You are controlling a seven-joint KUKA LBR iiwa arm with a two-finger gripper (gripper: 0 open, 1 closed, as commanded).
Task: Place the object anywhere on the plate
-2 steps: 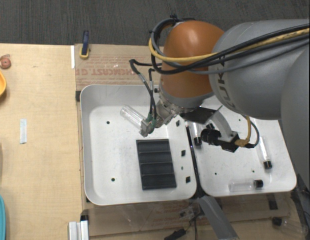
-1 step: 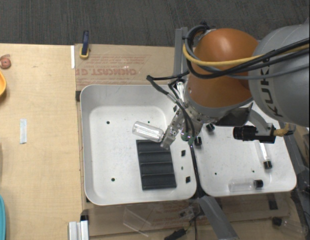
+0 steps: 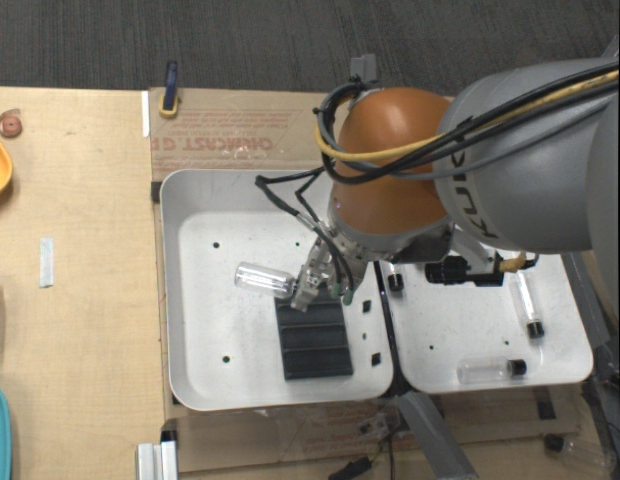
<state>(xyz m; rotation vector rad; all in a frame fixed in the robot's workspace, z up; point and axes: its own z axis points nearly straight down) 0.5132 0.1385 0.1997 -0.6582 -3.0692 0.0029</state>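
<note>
Now gripper over left bin, touching clear tube beside black block

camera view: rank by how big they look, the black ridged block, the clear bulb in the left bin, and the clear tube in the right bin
1. black ridged block
2. clear bulb
3. clear tube, close to the bulb in apparent size, so that order is unsure
</note>
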